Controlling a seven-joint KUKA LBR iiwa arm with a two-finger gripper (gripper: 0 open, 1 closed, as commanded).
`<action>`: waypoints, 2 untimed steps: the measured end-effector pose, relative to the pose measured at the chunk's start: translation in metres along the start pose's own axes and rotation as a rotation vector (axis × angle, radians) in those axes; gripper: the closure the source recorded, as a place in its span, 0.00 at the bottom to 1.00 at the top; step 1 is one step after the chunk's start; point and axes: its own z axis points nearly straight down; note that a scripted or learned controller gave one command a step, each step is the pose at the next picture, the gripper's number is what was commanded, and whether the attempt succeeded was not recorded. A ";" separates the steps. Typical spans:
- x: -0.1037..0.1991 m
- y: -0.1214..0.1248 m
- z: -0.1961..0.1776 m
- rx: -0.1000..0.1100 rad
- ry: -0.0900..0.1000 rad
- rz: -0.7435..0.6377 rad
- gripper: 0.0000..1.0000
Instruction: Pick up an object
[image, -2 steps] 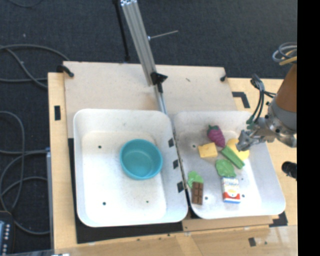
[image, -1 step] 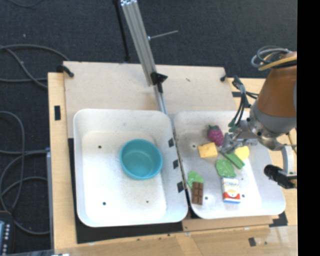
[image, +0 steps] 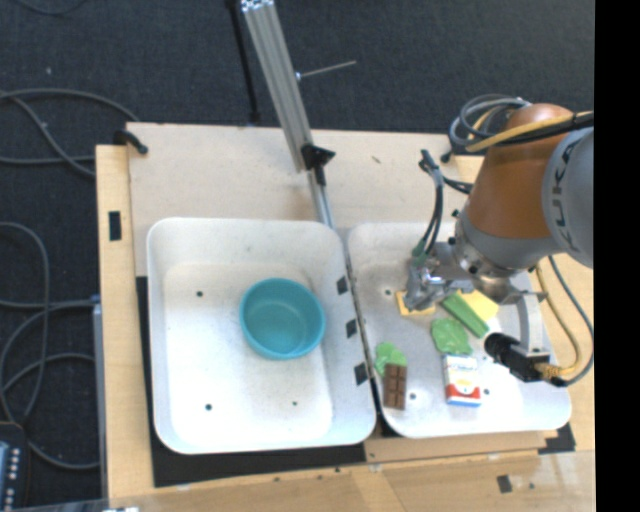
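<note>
Hanging over the right bin (image: 400, 250), the arm (image: 520, 190) covers most of that bin's far right corner, and its gripper (image: 422, 285) sits low near the bin's middle, right at a yellow piece (image: 484, 305) and a green block (image: 462, 312). Honestly can't tell if the fingers are apart or together, the wrist hides them. The green block lies tilted, long axis running from the bin's far left toward its near right, with the yellow piece touching it on the far side. A second green lump (image: 451, 336) sits just nearer, beside them. Toward the near edge there's a small white carton (image: 462, 380) with red and blue print, long axis roughly front to back. Along the bin's left wall a brown bar (image: 396, 385) lies lengthwise, pointing at the near edge, with a little green thing (image: 388, 355) touching its far end. The left bin (image: 180, 300) has a teal bowl (image: 283, 317) upright near its middle. A metal pole (image: 285, 90) slants over the surface's far edge.
</note>
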 end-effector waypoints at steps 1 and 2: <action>0.060 0.009 -0.008 -0.001 0.001 -0.002 1.00; 0.115 0.013 -0.015 0.000 0.001 -0.001 1.00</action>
